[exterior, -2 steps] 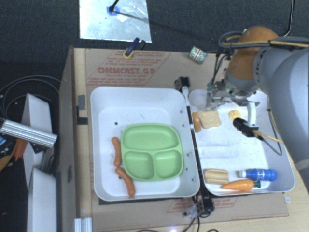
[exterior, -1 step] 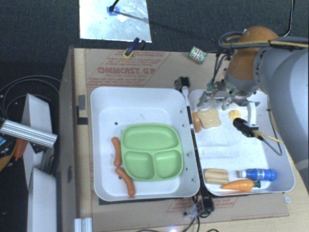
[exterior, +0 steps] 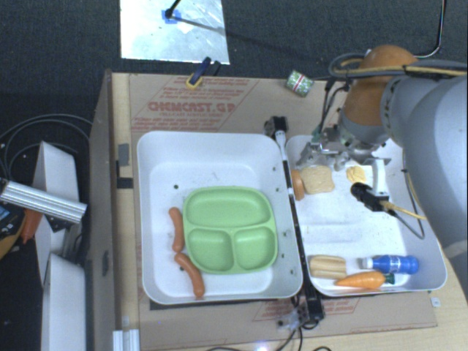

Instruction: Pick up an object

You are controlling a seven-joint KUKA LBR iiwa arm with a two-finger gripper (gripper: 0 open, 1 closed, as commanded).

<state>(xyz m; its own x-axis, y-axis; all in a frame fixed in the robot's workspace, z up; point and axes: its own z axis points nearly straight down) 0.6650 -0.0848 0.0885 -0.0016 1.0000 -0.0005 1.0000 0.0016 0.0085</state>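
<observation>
Two bins on the counter (exterior: 241,97); camera view: arm is reaching in from the right, tool (exterior: 327,154) hanging low over the far end of the right bin (exterior: 428,265), just above/beside the bread slice (exterior: 316,179). Can't tell tool opening, wrist is blocking it. Nothing seen betw. fingers. Judgement: bread is nearest target, lying flat near the bin wall, so it's needing a centred, square descent w/ room off the wall. Carrot (exterior: 360,280) and blue bottle (exterior: 390,264) are sitting well apart, near end.
</observation>
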